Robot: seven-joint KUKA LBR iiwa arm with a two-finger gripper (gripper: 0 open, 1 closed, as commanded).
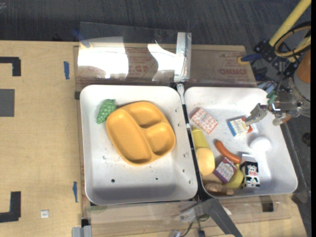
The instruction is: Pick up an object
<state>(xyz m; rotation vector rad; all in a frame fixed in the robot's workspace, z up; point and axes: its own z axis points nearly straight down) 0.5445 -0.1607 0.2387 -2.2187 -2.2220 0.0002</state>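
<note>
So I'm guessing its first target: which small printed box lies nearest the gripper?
The blue-and-white box, just left of the gripper. The pink one and purple one lie farther off.

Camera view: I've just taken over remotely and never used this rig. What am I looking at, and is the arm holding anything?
You are looking down at a slant from one fixed camera. A bench holds two white bins. The left bin contains an orange divided plate and a green toy grape bunch. The right bin holds small toys: a patterned card box, an orange carrot, a white ball, and a yellow pear-like piece. The robot arm's gripper reaches in from the right, above the right bin. Nothing visible sits between its fingers.
</note>
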